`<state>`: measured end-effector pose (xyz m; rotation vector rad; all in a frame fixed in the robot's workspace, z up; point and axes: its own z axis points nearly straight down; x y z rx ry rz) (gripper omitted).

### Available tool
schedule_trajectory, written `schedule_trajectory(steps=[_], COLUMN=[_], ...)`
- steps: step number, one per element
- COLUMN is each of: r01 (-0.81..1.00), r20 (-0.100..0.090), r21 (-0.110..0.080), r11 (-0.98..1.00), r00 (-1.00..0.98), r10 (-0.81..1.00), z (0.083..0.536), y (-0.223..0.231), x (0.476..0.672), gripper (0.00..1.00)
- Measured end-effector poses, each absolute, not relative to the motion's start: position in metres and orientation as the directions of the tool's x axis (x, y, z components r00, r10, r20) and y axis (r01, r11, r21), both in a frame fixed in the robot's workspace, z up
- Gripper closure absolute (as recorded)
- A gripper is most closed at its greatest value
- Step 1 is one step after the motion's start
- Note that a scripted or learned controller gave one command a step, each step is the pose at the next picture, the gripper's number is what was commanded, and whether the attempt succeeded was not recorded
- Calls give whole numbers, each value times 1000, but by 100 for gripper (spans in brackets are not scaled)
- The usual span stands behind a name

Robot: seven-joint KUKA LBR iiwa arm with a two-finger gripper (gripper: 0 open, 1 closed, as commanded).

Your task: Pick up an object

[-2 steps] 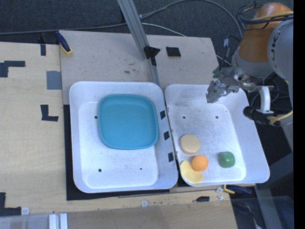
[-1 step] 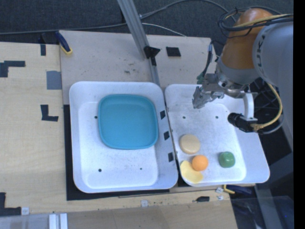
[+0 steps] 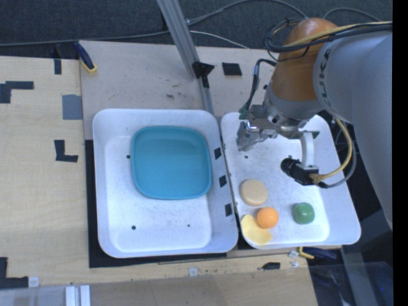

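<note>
Overhead: gripper (image 3: pixel 246 134) poised in right bin (image 3: pixel 338 228), jaw state impossible to tell.
Below: beige disc (image 3: pixel 254 192), orange ball (image 3: pixel 267 218), green ball (image 3: pixel 303 212).

Two white bins (image 3: pixel 108 171) look like smooth plastic, speckled with dark marks. The teal plate (image 3: pixel 171 162) appears matt plastic. The desk (image 3: pixel 38 171) is pale wood, and the arm (image 3: pixel 357 75) has a glossy grey shell.

My arm (image 3: pixel 357 75) is cut off by the right edge and covers the right bin's (image 3: pixel 280 231) far corner. My gripper (image 3: pixel 245 142) fingers too small to judge. Yellow piece (image 3: pixel 254 233) partly under the orange ball (image 3: pixel 267 218).
</note>
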<state>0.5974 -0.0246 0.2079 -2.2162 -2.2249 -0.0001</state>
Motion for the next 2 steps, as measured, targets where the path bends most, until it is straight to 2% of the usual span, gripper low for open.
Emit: schedule_trajectory(steps=[2], r01=[1000], r20=[1], r21=[-1], r11=[5], r00=[-5], r10=[1000], z=[215], y=[91], x=[584], gripper=[100])
